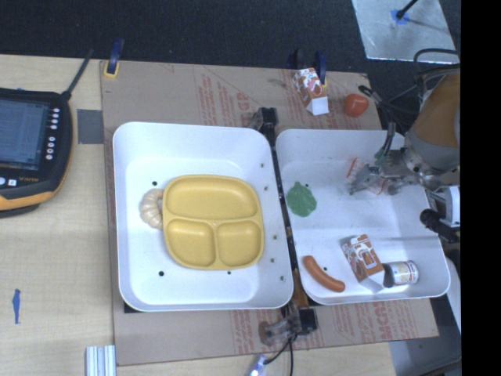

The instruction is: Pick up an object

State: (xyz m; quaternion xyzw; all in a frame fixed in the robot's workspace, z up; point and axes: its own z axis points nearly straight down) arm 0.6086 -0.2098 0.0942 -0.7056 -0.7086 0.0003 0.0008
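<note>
The right bin (329,143) holds a green leaf-shaped piece (300,200) near its left wall. Along its front lie a red-brown sausage (323,273), a brown and white packet (362,258) and a small can (401,273) on its side. My gripper (368,186) hangs over the bin's upper right part, open, with nothing between its fingers. It is right of the green piece and well behind the packet. In the left bin (133,147) a yellow divided plate (212,221) rests with a beige pastry-like item (150,207) against its left edge.
Behind the right bin, on the cardboard, stand a small carton (311,89) and a red ball-like thing (355,105). A control tablet (30,147) lies at the far left. The arm (437,128) comes in over the right bin's right rim.
</note>
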